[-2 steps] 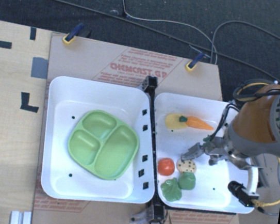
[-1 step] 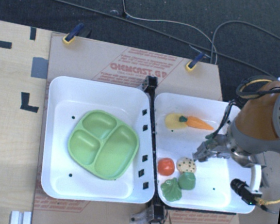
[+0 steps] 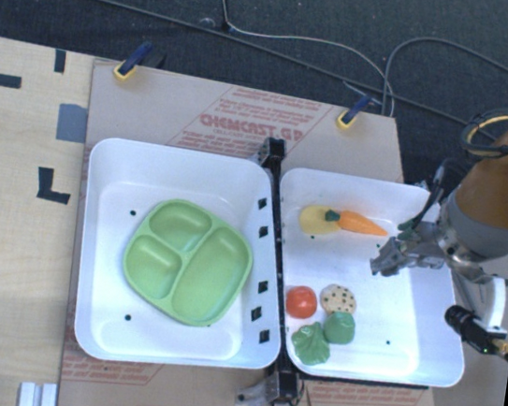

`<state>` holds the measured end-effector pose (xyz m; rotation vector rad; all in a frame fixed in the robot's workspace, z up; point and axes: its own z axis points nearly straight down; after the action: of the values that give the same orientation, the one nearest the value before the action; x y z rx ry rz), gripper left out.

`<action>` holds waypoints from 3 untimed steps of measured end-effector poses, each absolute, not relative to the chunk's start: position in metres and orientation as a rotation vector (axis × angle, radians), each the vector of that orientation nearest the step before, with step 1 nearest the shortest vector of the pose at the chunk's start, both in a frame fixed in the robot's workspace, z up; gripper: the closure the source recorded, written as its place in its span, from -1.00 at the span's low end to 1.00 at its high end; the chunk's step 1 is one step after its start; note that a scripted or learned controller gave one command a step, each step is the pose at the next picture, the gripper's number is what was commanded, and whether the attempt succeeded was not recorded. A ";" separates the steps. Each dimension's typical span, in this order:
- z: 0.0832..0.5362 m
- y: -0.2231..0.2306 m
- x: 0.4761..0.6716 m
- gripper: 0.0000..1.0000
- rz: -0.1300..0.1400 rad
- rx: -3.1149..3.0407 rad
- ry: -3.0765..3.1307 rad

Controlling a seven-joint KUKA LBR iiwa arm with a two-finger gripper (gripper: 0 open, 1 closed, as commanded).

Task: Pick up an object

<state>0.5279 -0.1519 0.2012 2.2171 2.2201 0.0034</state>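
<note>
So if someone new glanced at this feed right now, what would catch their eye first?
Probably the big green divided plate lying alone in the left bin. Then the bright toy food in the right bin: a carrot near the top and a tomato lower down, with the gripper just right of the carrot.

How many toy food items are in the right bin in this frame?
6, all in the right bin: yellow piece and carrot at the back; tomato, cookie, green piece and leafy green at the front. None looks hidden.
</note>
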 end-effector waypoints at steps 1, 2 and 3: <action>0.260 -0.159 0.525 1.00 0.003 2.217 2.219; 0.285 -0.159 0.525 1.00 0.002 2.218 2.222; 0.273 -0.099 0.543 1.00 -0.001 2.215 2.230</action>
<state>0.5426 -0.0986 0.2726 2.2154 2.2296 -0.0011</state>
